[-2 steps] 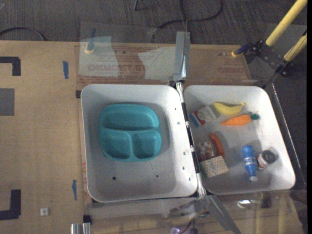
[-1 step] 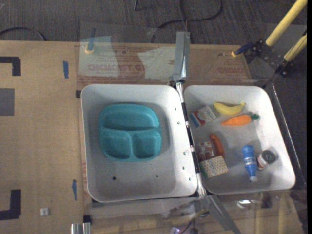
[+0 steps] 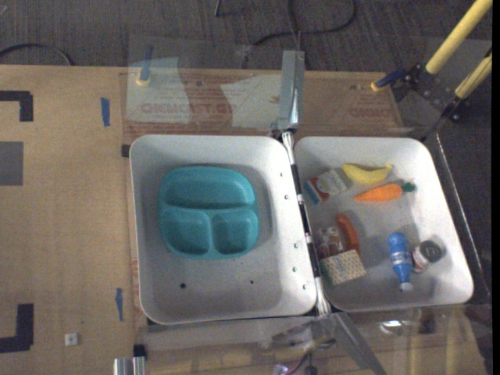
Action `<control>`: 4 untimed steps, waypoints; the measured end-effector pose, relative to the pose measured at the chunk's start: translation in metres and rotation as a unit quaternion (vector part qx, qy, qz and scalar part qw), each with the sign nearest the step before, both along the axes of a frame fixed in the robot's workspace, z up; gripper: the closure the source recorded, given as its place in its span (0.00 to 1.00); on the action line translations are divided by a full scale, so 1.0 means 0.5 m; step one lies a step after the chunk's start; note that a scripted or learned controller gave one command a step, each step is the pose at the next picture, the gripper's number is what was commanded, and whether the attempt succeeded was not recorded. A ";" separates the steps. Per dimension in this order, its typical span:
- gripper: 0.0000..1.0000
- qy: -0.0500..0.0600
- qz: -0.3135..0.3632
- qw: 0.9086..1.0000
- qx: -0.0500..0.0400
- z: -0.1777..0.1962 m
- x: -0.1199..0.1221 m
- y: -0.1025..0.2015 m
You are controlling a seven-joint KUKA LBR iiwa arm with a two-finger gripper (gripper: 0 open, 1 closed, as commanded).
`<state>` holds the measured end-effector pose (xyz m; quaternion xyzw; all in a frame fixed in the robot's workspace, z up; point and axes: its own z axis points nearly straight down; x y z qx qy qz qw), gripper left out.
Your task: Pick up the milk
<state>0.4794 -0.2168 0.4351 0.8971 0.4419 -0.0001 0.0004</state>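
The milk (image 3: 329,183) is a small white carton with red and green print. It lies on its side in the right bin (image 3: 447,209), near that bin's upper left corner and close to the divider between the bins. A yellow banana (image 3: 367,173) lies just to its right, and an orange carrot (image 3: 383,193) sits below the banana.
The right bin also holds a red sausage (image 3: 348,231), a speckled box (image 3: 342,267), a blue bottle (image 3: 400,259) and a small can (image 3: 428,251). The left bin (image 3: 148,272) holds a teal divided plate (image 3: 208,210). Yellow-handled tools (image 3: 461,33) stand at the top right.
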 end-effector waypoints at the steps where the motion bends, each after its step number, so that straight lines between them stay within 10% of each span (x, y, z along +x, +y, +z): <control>1: 1.00 0.000 0.000 1.000 -0.001 0.020 0.001 -0.002; 2: 0.00 0.000 0.000 1.000 -0.001 0.020 0.001 -0.002; 3: 0.00 0.002 -0.082 0.997 0.001 -0.008 0.000 -0.004; 4: 1.00 0.002 -0.083 0.997 0.000 0.013 0.001 -0.006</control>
